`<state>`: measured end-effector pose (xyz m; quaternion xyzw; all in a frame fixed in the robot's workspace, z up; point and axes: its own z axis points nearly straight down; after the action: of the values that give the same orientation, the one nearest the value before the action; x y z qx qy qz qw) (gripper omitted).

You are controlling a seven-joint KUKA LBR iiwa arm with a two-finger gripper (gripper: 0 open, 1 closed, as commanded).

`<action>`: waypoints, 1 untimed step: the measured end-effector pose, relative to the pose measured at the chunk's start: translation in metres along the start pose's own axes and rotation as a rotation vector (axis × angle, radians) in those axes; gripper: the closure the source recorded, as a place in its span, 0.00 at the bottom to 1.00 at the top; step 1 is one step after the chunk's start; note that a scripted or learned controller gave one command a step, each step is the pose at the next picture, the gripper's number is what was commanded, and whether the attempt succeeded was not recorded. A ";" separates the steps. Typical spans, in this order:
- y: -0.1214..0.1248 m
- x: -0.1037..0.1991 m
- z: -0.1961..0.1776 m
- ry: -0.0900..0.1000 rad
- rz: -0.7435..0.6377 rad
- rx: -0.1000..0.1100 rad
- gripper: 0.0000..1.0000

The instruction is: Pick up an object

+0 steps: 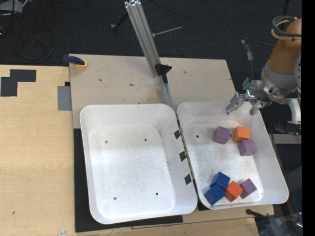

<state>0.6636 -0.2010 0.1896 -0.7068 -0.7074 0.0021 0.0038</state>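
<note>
No readable brands, labels or writing anywhere. At nine o'clock, left bin [93,119], bare white. At three o'clock, right bin [275,173], holding seven blocks: three purple, two orange, two blue. Toward one o'clock within it, purple block [222,134], orange block [241,133] and purple block [246,147], close together. At five o'clock, blue blocks [217,188], orange [233,191], purple [248,187], clustered. Above the bin's upper right rim, pincer [243,103], fingers spread, grasping nothing.
</note>
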 end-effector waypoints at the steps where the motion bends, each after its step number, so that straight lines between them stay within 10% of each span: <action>1: 0.001 0.000 -0.004 -0.002 -0.004 -0.004 0.00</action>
<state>0.6648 -0.2007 0.1932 -0.7054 -0.7088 0.0014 0.0015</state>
